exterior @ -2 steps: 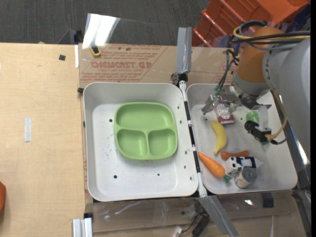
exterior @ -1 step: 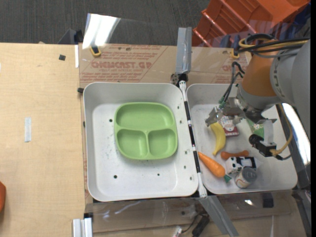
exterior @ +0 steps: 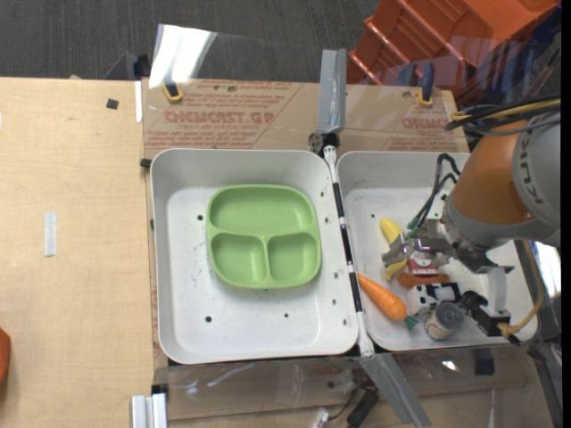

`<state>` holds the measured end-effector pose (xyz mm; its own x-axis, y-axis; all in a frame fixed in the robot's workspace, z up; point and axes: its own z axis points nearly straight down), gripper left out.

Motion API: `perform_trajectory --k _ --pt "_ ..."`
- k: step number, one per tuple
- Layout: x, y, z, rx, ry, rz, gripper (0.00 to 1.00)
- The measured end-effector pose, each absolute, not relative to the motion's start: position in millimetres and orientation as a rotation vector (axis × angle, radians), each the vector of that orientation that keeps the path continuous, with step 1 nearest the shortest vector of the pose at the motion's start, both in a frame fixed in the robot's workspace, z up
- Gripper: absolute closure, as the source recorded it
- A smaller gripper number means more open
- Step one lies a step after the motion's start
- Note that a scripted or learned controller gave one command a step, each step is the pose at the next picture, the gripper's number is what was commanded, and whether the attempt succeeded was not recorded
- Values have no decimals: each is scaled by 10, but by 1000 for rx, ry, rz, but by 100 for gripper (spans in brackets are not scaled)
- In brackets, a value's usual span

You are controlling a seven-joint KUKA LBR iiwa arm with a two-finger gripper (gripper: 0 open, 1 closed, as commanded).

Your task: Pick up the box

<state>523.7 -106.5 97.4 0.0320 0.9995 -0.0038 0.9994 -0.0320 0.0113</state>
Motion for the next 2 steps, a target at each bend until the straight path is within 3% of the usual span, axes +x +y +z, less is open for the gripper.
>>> perform_trajectory --k 1,2 --pt "4815 -990 909 2278 2163 -2 0" --pt "5339 -954 904 2284 2159 -4 0"
